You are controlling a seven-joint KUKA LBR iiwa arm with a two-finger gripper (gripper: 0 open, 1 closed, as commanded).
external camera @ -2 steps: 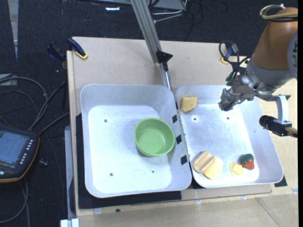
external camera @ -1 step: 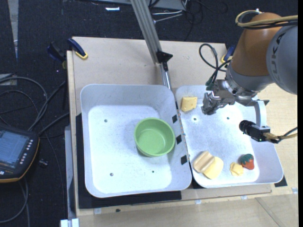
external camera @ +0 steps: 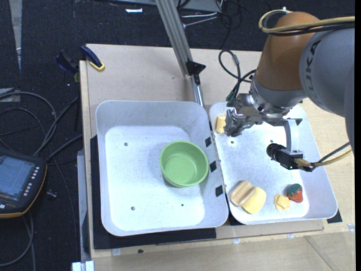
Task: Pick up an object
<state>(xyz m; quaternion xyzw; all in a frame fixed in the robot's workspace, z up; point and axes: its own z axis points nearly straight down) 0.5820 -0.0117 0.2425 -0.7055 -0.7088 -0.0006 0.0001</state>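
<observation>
Arm over the right bin

The gripper [external camera: 234,124] hung low at the right bin's [external camera: 316,168] far left corner, beside a yellow piece [external camera: 220,123]; its state could not be told. A green bowl [external camera: 184,163] sat in the left bin [external camera: 121,151].

green bowl [external camera: 184,164], white bins [external camera: 113,145], orange-banded arm [external camera: 293,55]

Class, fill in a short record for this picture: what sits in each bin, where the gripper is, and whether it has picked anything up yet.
left bin: one green bowl, upright, near the right wall
right bin: pale yellow pieces at the near end, a small yellow piece beside a red strawberry toy, a yellow item at the far left corner
gripper: low over the far left part of the right bin, beside the yellow item
object held: none seen between the fingers
</observation>
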